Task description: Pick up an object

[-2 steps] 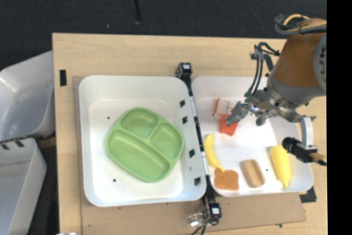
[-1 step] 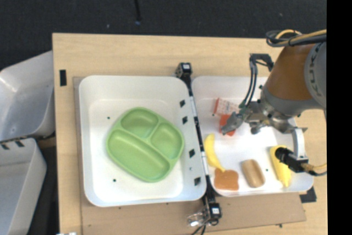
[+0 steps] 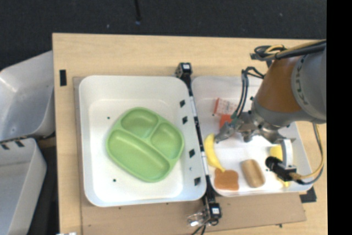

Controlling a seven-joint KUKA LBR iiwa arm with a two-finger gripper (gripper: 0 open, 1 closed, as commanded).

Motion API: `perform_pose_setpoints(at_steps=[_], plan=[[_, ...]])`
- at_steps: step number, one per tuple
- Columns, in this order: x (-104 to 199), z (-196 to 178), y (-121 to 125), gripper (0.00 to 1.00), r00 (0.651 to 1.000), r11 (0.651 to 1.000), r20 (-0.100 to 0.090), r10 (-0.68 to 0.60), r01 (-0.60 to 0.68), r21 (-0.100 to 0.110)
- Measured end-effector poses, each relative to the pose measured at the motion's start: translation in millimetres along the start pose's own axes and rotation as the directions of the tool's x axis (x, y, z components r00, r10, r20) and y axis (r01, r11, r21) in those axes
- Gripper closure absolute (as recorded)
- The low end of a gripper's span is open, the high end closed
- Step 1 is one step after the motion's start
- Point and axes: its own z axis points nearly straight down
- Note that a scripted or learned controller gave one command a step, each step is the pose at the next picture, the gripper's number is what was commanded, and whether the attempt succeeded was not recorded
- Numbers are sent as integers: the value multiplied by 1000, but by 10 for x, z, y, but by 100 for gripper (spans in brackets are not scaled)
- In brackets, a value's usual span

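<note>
The approach step is judged to be in hand: the gripper point(image 3: 237, 130) is hung low in the right bin point(image 3: 231, 85), its state cannot be told, 1 banana point(image 3: 211, 152) lies just left, and a descent onto it is called for.

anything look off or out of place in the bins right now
Nothing looks spilled or broken. The green plate lies flat but turned at an angle in the left bin. In the right bin, the banana is pressed against the dividing wall, with the toast and bread roll crowded near the front edge.
</note>
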Motion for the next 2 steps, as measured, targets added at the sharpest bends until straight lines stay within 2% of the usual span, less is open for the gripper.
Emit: perform_pose_setpoints(at_steps=[1,2], plan=[[-13,-141,15,100,1000,1000,0,8,-8,-6],[-79,-770,37,100,1000,1000,2,5,-5,-10]])
